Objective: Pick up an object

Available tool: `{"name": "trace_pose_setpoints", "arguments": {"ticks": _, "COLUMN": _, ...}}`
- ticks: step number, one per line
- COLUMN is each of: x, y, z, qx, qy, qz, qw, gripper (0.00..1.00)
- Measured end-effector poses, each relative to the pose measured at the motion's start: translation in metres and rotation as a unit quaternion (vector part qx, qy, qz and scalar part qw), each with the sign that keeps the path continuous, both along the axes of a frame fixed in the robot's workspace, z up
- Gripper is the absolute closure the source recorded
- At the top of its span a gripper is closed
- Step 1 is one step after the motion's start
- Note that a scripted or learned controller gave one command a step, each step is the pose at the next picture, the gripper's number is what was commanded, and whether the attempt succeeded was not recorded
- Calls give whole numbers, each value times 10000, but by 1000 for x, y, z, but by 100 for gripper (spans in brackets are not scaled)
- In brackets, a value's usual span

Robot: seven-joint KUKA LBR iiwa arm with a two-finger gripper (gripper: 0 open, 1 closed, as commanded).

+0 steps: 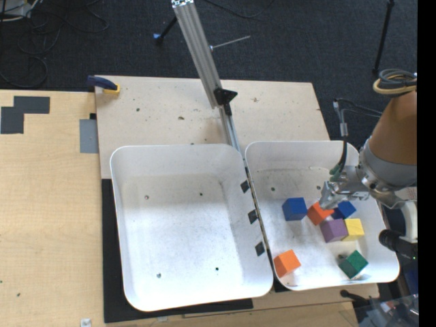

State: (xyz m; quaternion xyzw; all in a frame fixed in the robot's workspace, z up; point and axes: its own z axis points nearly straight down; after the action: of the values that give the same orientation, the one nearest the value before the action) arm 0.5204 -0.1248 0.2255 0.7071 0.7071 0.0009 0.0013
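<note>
Even, soft overhead light falling on bench; white bins point(177, 182) glaring slightly; blocks point(294, 208) casting faint shadows; picture looking slightly blurry, grainy.

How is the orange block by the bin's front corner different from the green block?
The orange block sits near the divider side of the right bin, while the green block sits near the bin's outer front corner. The orange block is bright; the green block is dark. Both are small cubes standing apart from the cluster under the gripper.

Probably lab: bench point(54, 203), cables point(27, 5).
</note>
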Motion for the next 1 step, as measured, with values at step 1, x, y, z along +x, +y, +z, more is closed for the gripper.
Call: {"name": "trace_pose_setpoints", "arguments": {"ticks": 1, "x": 1, "y": -1, "z": 53, "qx": -1, "qy": -1, "qz": 1, "qw": 10000, "gripper": 100}}
